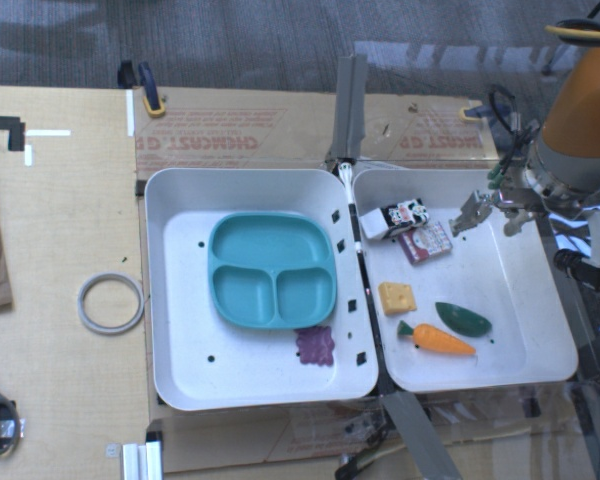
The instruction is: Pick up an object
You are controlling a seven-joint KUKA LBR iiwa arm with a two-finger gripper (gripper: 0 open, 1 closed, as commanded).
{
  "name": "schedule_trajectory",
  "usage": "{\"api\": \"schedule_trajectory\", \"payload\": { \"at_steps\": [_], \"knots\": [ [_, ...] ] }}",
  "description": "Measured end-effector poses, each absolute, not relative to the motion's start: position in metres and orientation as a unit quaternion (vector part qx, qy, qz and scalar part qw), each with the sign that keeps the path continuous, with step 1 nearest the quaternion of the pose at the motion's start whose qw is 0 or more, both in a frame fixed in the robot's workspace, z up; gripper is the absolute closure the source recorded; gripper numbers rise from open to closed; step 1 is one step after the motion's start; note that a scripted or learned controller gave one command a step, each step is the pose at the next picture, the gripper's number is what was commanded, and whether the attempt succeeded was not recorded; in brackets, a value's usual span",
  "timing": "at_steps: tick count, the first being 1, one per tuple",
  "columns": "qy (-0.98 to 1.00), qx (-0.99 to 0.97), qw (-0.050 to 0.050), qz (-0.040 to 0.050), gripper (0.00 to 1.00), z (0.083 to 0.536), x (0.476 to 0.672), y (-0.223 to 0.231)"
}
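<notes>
Gripper (490,211): upper right of frame, above right bin (540,298); its state could not be told, nothing seen held. Candidates lay in that bin: carrot (443,340), green piece (465,319), cracker (397,297), small box (404,215). Pick judged not yet made.

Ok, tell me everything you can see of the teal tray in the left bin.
The teal tray looks like moulded plastic with rounded corners and three compartments: one wide one at the far side, two smaller ones nearer the camera. It lies flat, face up, in the left bin. A purple object sits at its near right corner.
</notes>
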State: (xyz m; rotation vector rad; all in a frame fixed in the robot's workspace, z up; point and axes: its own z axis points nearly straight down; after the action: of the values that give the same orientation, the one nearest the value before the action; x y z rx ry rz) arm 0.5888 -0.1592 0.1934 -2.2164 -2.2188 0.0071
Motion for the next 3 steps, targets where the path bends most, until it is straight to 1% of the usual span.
{"api": "schedule_trajectory", "payload": {
  "at_steps": [1, 2, 3],
  "knots": [
    [-0.715, -0.699, 0.003, 0.002, 0.0, 0.118, 0.543, -0.163],
    [-0.747, -0.665, 0.003, 0.0013, 0.0, 0.088, 0.487, -0.148],
    [-0.745, -0.667, 0.005, 0.0021, 1.0, 0.093, 0.487, -0.15]
  ]
}}
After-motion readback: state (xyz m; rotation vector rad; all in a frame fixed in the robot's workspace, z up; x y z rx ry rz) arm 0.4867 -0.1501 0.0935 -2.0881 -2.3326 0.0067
